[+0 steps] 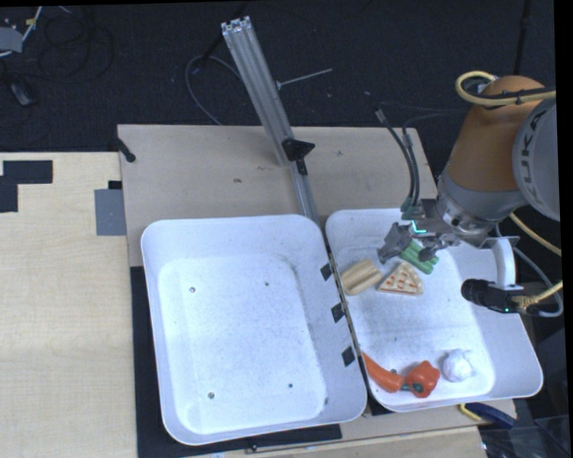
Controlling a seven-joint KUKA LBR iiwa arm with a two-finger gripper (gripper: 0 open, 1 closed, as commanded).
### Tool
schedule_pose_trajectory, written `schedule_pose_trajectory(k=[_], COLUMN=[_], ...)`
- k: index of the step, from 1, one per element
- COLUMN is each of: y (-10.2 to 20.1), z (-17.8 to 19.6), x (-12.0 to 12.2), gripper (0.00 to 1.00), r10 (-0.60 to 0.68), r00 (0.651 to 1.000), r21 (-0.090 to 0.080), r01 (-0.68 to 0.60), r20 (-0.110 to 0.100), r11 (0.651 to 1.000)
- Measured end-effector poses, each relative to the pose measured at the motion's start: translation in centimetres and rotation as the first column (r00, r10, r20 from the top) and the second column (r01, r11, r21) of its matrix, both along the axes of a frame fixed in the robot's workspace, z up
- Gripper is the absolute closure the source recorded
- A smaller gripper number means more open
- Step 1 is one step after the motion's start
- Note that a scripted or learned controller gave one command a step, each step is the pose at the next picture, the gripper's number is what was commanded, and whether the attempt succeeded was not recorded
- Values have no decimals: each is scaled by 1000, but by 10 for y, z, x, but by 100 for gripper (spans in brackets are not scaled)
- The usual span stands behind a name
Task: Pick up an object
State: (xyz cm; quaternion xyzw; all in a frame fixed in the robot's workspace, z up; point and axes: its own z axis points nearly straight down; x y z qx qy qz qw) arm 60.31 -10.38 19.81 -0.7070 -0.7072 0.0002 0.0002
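Green toy block (421,257) in the right bin (497,347), pinched at the gripper (411,246) near the bin's upper middle, between the fingers. Just below, a waffle-patterned triangular wedge (401,282); to its left, a tan bread-like block (359,276) by the bin's left wall. Along the lower edge, an orange carrot (380,374), a red pepper (423,377), a white ball (456,365). Left bin (174,239) alongside.

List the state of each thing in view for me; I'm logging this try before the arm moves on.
pincer: over the right bin, above a green piece; grip unclear
green piece: under the pincer, by the wedge
tan block: lying near the divider
waffle wedge: lying flat
orange pepper: lying at the near edge
red piece: beside the pepper
white ball: resting
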Motion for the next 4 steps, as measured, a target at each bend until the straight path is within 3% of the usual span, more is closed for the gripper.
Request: schedule_pose_trajectory(k=[1, 2, 3, 4], y=[0, 4, 4, 3], z=[0, -47, -94, -105], x=[0, 7, 7, 10], gripper=[0, 0, 0, 0], r10=[0, 1, 0, -1], r00=[1000, 1000, 1000, 1000], r21=[0, 0, -1, -2], r01=[0, -1, 0, 1], r20=[0, -4, 5, 12], r11=[1000, 1000, 1000, 1000])
